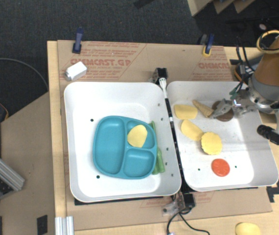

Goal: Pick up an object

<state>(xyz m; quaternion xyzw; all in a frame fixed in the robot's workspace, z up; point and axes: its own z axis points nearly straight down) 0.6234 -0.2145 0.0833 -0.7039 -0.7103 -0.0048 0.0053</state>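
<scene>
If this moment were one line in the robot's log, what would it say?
gripper: low in right white bin, at brown piece | grasp: unconfirmed | blue divided tray: left bin, holds yellow piece

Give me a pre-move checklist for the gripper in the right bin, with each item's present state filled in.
1. Gripper is over the right bin: ok.
2. A target lies close: the tan wedge sits just beside it: ok.
3. Fingers open wide enough for the wedge: cannot tell.
4. Wedge is apart from its neighbours: not ok, it touches or nearly touches the pale yellow piece.
5. Other pickable items stay in reach in this bin: yellow round piece and orange disc: ok.
6. Anything already held: cannot tell.
</scene>
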